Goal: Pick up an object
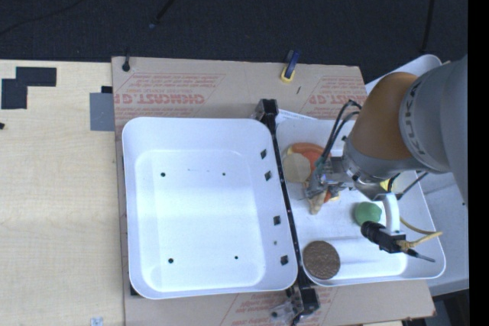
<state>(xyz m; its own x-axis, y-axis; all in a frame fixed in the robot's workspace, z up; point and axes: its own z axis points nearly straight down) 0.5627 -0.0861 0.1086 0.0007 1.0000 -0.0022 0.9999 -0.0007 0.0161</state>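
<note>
Your pincer [315, 198] is down in the right bin [416, 259] btwn the pale disc [296, 163] w/ orange piece [309, 150] and the green ball [367, 212], grip state I can't tell, so it's approach stage; next needs a centred close, then lift.

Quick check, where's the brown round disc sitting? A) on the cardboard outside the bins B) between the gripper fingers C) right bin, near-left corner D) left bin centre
C: the brown disc lies flat in the right bin, at its near-left corner, below the gripper and apart from it.
</note>
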